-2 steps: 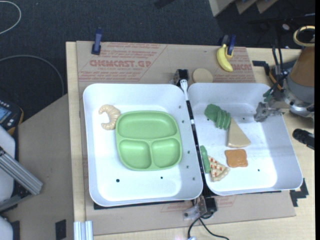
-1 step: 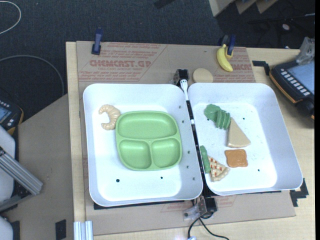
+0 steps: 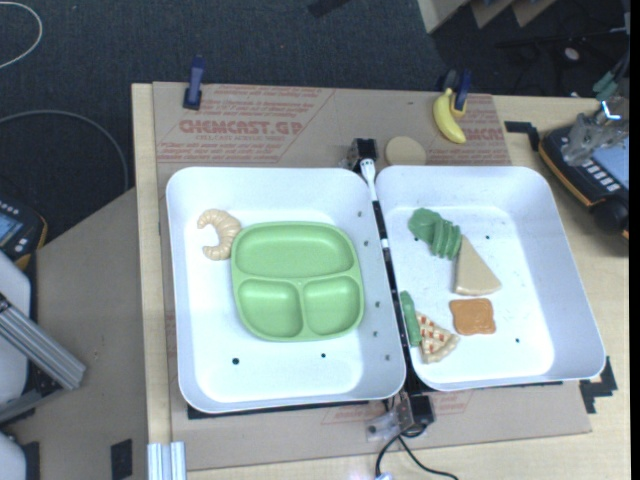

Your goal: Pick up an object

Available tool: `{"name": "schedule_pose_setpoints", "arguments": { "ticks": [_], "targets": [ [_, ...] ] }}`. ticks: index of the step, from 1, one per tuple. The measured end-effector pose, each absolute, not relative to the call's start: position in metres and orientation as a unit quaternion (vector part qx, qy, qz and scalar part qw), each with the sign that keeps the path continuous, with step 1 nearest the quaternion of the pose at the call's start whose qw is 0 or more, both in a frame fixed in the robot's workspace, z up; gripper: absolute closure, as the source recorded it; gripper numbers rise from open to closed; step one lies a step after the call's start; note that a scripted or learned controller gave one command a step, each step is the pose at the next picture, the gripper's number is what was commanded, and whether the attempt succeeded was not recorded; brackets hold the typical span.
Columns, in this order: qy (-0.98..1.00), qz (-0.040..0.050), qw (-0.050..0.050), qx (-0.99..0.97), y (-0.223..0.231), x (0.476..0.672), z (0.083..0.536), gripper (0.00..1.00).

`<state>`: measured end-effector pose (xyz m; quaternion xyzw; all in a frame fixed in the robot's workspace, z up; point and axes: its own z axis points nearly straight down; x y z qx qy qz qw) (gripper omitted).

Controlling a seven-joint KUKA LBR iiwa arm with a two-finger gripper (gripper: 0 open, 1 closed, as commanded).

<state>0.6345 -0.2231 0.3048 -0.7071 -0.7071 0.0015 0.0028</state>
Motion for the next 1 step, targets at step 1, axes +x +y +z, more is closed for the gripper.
{"name": "schedule_pose_setpoints", "arguments": {
  "ticks": [1],
  "targets": [
    [-0.707,0.0024,0.007,-0.708,-0.1777,0.5408,0.2383,1.0]
  ]
}}
